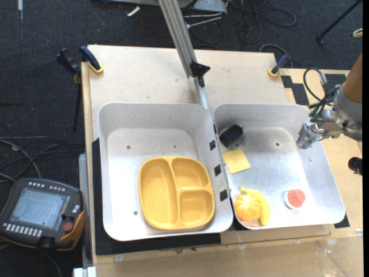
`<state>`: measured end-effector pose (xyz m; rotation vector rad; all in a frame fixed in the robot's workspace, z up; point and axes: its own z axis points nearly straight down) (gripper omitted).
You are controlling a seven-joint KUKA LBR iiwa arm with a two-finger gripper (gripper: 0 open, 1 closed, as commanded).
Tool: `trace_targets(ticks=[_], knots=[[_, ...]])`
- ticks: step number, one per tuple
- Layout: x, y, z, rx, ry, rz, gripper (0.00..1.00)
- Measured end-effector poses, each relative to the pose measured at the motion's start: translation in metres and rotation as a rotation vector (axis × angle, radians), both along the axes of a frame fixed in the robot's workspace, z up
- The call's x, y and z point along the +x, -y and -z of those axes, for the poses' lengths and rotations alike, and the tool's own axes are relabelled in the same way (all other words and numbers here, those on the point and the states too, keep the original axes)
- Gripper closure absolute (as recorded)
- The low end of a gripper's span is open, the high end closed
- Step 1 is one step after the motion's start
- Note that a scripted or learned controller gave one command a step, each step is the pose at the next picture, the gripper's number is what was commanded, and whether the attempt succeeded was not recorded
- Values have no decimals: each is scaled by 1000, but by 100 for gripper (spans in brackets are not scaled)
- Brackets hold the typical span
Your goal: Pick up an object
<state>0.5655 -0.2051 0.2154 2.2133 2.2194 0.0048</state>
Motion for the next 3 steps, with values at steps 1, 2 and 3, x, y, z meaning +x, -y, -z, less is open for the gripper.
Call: trace_targets(ticks=[1, 2, 3], knots=[[1, 0, 2, 2, -6, 0, 100], [-4, -53, 10, 5, -8, -5, 100], [-15, -105, 15, 5, -10, -5, 100]])
